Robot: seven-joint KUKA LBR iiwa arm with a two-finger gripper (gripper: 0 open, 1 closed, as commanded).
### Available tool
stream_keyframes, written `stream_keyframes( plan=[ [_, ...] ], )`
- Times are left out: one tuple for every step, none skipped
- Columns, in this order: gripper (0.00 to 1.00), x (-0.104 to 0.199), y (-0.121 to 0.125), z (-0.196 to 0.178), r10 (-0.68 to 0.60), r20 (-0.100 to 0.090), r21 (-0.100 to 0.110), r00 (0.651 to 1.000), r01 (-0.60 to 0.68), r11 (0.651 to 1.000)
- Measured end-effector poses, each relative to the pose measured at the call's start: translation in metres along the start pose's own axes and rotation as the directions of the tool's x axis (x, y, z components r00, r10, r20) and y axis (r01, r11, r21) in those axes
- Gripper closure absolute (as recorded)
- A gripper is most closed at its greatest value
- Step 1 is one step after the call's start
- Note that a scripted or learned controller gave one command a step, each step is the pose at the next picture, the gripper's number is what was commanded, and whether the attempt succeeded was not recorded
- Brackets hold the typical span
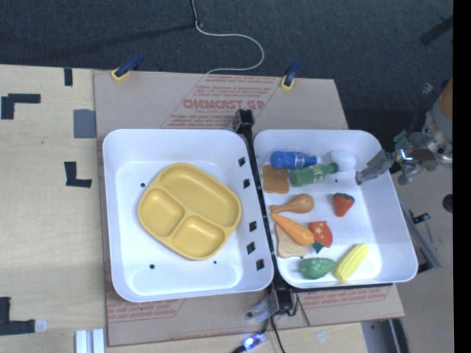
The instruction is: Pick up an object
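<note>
Dark blue carpet lies behind a pale wooden worktop, and a brown cardboard sheet sits under two white bins.

At nine o'clock is the left bin. It has a yellow plate in it, smooth and shiny, with three dips for food.

At three o'clock is the right bin, full of little toy foods. They look like hard, smooth plastic. A blue bottle lies on its side near the top, long and round. Just below it lies a green bottle. Next to that, at the top, sits a white round thing. A brown chicken leg is in the middle, fat at one end and thin at the other. An orange carrot is long and pointy. A red strawberry sits alone, well apart from the rest. At the bottom a bumpy yellow corn touches a dark green lumpy veggie.

The pincer comes in from three o'clock, over the right edge of the right bin. It holds nothing. I cannot tell if it is wide or narrow, because it is small and blurry.

I think the job has only just begun. A good pick is the strawberry, since nothing crowds it. The pincer should come straight down over it, go wide first, then squeeze gently. Smooth round toys can slip out, so it should grab the middle and lift slowly.
</note>
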State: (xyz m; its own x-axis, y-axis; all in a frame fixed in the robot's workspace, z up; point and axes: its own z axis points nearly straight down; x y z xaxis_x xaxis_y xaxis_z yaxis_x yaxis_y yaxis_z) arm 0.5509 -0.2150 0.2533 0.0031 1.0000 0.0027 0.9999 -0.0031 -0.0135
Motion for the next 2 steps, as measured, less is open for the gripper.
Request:
stream_keyframes(
  plan=[
    [0.0, 0.001, 0.002, -0.007, -0.004, 0.003, -0.012, 1.0, 0.004, 1.0],
    [0.0, 0.003, -0.002, 0.037, -0.004, 0.002, -0.008, 1.0, 0.004, 1.0]
  ],
)
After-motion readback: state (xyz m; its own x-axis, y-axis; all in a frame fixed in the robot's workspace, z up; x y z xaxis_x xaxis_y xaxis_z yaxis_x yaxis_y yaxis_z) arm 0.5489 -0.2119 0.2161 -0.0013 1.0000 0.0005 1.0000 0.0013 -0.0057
